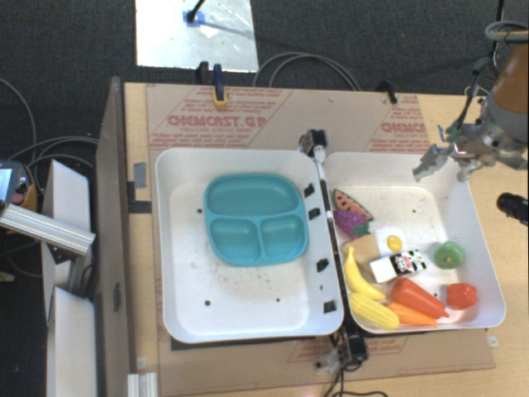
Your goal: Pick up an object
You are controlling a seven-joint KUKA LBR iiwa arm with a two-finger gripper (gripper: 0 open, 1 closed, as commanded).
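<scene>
Dark carpet surrounds a table [248, 114] topped with printed brown cardboard, and on it two shallow white bins sit side by side, their inner rims touching along a line of black clips. The left bin [186, 296] is smooth plastic with rounded corners and holds a teal tray [254, 219], a glossy rounded rectangle with three compartments, lying flat near the bin's middle with bare floor all round it.

The right bin [388, 193] has its far half bare. Its near half is crowded: a watermelon slice [350, 209] by the dividing rim, a yellow banana [360, 275], a knobbly corn cob [374, 311] against the near-left corner, a smooth orange carrot [417, 298], a white block with an egg yolk [390, 242], a black-and-white cow figure [398, 265], a round green piece [449, 255] and a red pepper [461, 295] near the right wall.

The jaws [450, 160] hang above the right bin's far right corner, well apart from the toys; I cannot tell whether they are spread or pressed together.
</scene>
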